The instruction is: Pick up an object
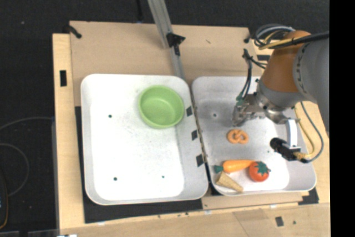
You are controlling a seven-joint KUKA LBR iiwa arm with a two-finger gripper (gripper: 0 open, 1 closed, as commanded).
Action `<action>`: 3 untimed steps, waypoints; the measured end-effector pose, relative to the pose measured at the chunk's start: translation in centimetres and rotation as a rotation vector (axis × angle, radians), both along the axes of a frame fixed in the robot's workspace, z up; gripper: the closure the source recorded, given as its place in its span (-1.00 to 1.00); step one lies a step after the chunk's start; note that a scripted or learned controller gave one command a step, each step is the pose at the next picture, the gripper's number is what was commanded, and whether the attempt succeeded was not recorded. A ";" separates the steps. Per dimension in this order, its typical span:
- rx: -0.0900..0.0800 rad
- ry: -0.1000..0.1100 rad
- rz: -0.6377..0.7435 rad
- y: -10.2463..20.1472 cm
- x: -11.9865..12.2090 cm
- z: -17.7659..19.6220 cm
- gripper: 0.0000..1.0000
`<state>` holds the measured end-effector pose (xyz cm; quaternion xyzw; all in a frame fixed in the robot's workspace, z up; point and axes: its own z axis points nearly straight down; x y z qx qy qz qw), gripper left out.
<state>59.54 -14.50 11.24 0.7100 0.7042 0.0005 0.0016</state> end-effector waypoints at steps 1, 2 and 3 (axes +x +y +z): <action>-0.001 -0.004 0.008 -0.5 0.7 6.3 1.00; -0.001 -0.004 0.011 -1.4 1.2 11.2 1.00; -0.001 -0.004 0.011 -1.5 1.3 16.0 1.00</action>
